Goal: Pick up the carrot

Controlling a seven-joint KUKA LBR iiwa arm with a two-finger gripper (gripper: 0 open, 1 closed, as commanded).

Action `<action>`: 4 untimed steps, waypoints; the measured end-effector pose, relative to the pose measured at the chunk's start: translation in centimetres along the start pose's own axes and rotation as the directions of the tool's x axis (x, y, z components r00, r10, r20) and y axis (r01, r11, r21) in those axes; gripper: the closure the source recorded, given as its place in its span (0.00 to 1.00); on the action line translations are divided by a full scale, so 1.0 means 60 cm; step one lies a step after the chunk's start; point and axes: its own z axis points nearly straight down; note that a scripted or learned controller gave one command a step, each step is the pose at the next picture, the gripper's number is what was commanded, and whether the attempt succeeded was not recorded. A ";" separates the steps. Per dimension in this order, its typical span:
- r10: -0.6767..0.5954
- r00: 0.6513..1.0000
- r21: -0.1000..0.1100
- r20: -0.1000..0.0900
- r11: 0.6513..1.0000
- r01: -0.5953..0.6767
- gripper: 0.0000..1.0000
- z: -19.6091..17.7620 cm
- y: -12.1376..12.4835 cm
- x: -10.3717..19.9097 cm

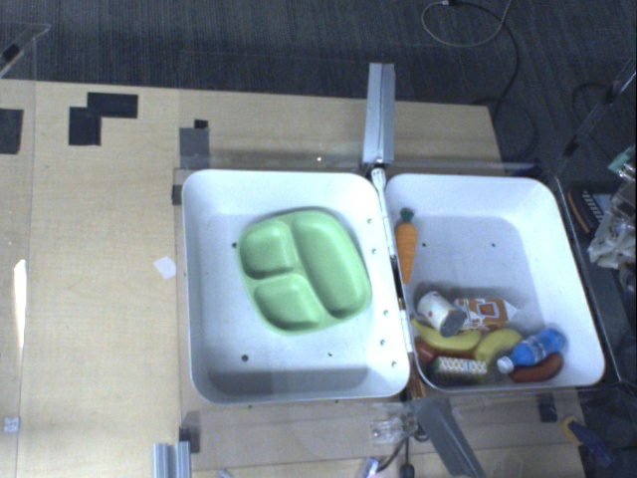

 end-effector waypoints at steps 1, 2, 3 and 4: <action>-0.594 0.805 -0.003 0.001 0.805 0.594 1.00 -0.013 0.010 0.009; -0.237 0.972 -0.002 0.000 0.972 0.237 1.00 -0.008 0.072 0.054; -0.244 0.970 -0.007 0.000 0.970 0.244 1.00 -0.027 0.072 0.058; -0.733 0.681 -0.005 0.002 0.681 0.733 1.00 -0.005 0.077 0.063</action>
